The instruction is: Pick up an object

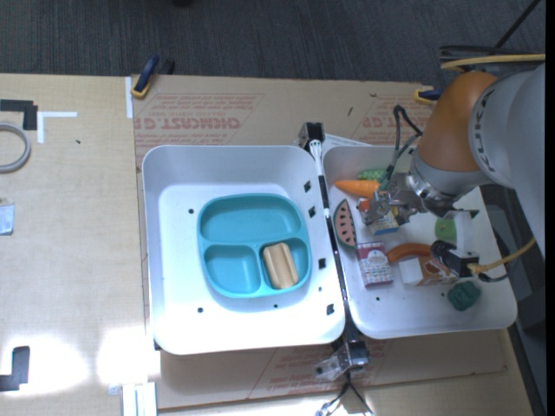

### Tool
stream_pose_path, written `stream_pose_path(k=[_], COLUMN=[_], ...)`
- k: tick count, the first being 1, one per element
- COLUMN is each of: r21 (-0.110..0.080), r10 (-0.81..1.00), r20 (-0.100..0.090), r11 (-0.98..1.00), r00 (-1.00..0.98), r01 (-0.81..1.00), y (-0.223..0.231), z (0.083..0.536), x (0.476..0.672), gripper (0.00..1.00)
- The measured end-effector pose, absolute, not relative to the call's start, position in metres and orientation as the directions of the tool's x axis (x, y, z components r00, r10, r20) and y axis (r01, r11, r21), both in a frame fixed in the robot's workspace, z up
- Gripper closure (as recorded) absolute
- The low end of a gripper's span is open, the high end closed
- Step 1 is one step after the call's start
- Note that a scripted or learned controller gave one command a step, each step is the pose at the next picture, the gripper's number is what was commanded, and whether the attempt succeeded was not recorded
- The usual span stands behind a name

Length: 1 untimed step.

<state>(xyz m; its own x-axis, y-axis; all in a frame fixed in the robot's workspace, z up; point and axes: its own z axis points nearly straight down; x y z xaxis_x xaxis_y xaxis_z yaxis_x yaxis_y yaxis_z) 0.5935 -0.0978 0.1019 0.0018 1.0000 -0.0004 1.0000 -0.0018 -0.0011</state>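
1. Gripper [388, 208] sits low in the right bin [496, 312], over the clutter at the bin's far-left part. Can't tell how far it is open or whether it has hold of anything; the tip is lost among the items.
2. Objects right around it: carrot [356, 186] just on its far-left side, watermelon slice [345, 223] to its left near the bin wall, pink carton [374, 263] just on its near side.
3. Further right in the same bin: orange curved piece [408, 251] beside the carton, light green item [446, 229] to the right of the gripper, dark green block [464, 295] at the near-right corner. A small dark-and-orange cluster lies between the curved piece and the green block; too blurred to identify.
4. Arm [486, 133] comes in from the right, orange band [453, 128] over the far side of the right bin.
5. Left bin [165, 258] holds a teal divided tray [234, 224]; tan bread-like piece [279, 264] lies in the tray's near-right compartment.
6. Both bins touch along the middle edge, resting on cardboard [199, 115] on the bench.
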Motion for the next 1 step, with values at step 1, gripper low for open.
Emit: stream_pose_path(k=[1], r21=[0.0], r10=[1.0], r20=[-0.001], r11=[0.003], r00=[-0.003], r01=[1.0], y=[-0.0818], z=[0.2093], x=[0.609], gripper=[1.0])
